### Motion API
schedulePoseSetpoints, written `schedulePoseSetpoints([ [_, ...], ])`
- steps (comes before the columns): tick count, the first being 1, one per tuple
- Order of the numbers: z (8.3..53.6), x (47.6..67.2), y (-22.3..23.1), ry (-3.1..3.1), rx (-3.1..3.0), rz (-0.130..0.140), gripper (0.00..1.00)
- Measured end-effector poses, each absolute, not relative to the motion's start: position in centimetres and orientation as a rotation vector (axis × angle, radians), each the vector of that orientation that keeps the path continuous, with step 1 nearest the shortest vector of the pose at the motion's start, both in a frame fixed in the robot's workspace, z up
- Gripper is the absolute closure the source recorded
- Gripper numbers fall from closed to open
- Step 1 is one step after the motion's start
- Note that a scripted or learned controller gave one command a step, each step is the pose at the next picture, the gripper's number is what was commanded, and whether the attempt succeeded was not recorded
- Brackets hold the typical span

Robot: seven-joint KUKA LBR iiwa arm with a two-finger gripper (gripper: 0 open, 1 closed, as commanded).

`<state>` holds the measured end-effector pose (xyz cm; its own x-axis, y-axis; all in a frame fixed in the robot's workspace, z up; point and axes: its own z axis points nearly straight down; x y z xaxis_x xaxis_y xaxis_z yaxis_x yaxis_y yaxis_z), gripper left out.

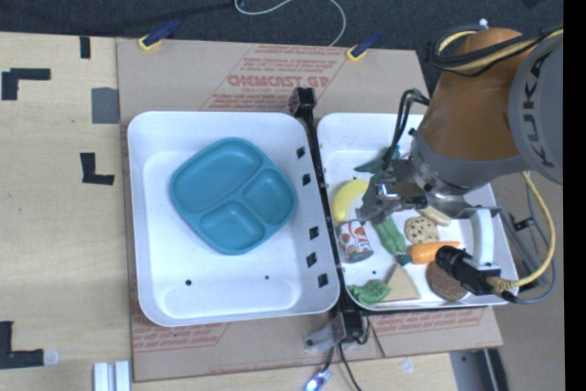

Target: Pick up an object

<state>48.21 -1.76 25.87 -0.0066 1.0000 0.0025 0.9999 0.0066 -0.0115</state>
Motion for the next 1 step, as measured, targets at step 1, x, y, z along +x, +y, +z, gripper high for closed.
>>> schedulePoseSetpoints([
  [1,32.48,48.40,2.65,-2.231,-2.215,-0.006,1.00],
])
